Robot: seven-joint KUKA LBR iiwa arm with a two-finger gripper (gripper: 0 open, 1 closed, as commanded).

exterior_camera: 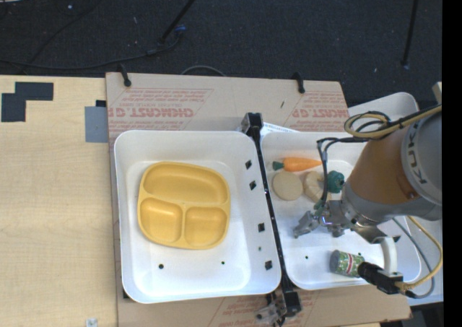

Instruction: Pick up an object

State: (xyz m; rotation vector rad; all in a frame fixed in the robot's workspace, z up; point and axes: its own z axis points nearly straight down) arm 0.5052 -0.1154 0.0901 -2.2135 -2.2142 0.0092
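Note:
The right bin (307,281) holds an orange carrot (302,164) near its far edge. Just below the carrot lie a round beige disc (287,186) and a paler piece (313,186). A small teal object (335,180) sits beside them, at the arm's edge. A small can with a green label (346,263) lies on its side near the front of the bin. My gripper (309,223) hangs low over the bare middle of this bin, below the beige disc and up-left of the can. I see nothing held in it.
In the left bin (144,275) lies a yellow divided plate (185,204). A black divider rail (263,203) runs between the bins. The arm's grey body (390,174) and its cables cover the right bin's right side. Cardboard lies under both bins.

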